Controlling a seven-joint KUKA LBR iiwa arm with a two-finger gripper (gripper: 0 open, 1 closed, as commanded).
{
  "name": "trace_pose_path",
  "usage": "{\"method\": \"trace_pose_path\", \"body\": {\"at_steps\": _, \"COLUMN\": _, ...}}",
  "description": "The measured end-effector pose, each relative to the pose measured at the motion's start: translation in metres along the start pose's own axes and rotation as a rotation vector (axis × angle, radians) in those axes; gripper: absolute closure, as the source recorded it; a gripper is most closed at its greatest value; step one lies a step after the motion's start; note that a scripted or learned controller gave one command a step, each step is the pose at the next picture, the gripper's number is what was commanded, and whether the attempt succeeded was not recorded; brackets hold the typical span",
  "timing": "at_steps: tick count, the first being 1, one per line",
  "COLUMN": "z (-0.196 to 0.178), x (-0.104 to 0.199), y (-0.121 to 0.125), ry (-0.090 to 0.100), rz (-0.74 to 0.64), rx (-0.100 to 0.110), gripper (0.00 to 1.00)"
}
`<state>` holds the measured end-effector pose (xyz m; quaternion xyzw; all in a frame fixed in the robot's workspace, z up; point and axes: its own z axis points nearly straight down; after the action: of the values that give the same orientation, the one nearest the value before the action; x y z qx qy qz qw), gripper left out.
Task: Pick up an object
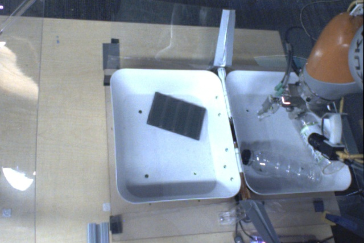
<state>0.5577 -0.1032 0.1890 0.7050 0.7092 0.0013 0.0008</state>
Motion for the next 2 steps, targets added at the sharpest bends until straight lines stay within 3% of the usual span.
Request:
{"method": "trace_pose_path", "body": {"at_steps": 1, "z": 0.006, "x": -0.074, "y": 0.059, "ry": -0.002, "rz": -0.037, "rx": -0.002, "gripper": 0.0}}
{"method": "trace_pose_path", "body": {"at_steps": 2, "z": 0.102, "x": -0.102, "y": 0.062, "ry": -0.003, "rz": -0.067, "rx": -0.006, "gripper": 0.0}}
